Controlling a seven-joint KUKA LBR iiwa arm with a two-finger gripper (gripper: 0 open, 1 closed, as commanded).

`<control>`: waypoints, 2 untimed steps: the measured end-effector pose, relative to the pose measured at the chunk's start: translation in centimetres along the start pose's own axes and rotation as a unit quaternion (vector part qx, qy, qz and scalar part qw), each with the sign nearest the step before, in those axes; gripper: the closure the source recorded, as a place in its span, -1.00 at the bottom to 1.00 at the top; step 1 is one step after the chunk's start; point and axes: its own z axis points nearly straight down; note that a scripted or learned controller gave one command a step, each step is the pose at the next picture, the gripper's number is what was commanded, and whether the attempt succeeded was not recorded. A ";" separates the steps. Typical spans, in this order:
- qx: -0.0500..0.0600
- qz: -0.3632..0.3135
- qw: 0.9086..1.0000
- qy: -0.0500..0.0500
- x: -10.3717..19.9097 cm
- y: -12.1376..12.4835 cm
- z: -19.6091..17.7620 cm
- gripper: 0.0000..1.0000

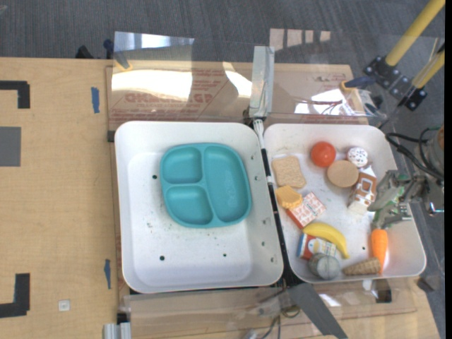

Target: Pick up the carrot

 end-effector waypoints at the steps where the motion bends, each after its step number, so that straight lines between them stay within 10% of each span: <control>1: 0.001 0.000 1.000 -0.005 -0.3 0.0 -1.2 1.00; 2: 0.002 0.000 1.000 -0.009 -0.5 0.0 -2.3 1.00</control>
